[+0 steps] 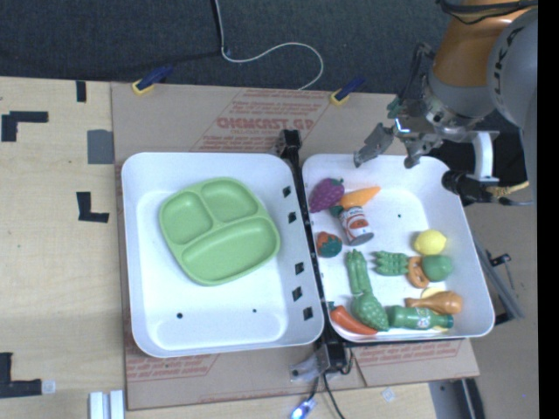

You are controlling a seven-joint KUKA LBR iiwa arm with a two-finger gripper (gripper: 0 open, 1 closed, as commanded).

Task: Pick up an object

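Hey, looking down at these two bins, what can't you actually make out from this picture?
- Can label: too small to read.
- Toys heaped along the right bin's near edge: they overlap, so shapes stay unclear.
- Arm: cut off by the top and right edges.
- Green tray: underside hidden.

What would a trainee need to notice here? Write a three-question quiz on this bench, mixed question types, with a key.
1. True or false: the pale green plastic divided plate lies in the left white bin.
2. Multiple choice: the purple toy grape bunch in the right white bin lies nearest that bin's (A) far left corner, (B) near right corner, (C) far right corner.
3. Fill in: the round yellow toy lemon sits just above a round ____ toy fruit in the picture.

Key
1. True.
2. A.
3. Green.

The claw hangs open above the right bin's far edge, with nothing between its fingers.
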